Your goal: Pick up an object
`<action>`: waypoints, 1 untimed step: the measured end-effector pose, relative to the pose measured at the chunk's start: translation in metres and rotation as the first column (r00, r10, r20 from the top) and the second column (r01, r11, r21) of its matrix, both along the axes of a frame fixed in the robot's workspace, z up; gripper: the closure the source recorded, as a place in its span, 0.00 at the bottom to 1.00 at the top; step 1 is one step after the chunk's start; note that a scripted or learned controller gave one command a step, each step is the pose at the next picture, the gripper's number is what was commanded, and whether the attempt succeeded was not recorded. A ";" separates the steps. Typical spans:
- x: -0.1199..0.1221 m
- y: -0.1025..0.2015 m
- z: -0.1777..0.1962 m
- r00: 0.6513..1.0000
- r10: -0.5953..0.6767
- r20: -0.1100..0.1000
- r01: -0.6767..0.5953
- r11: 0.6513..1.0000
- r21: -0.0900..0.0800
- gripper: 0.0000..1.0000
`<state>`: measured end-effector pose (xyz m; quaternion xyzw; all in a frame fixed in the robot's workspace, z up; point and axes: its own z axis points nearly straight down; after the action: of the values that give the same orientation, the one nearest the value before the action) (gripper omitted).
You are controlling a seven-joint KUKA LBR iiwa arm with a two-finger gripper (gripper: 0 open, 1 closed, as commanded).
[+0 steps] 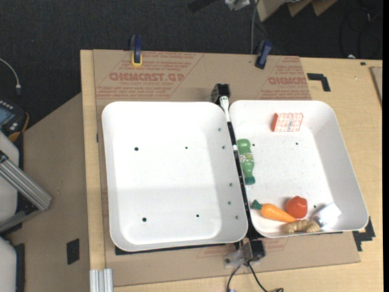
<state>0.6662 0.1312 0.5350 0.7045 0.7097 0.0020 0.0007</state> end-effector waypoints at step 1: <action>0.000 0.010 0.000 1.000 -0.006 0.000 0.006 1.000 -0.002 1.00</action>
<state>0.6666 0.1412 0.5352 0.7067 0.7075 0.0014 0.0012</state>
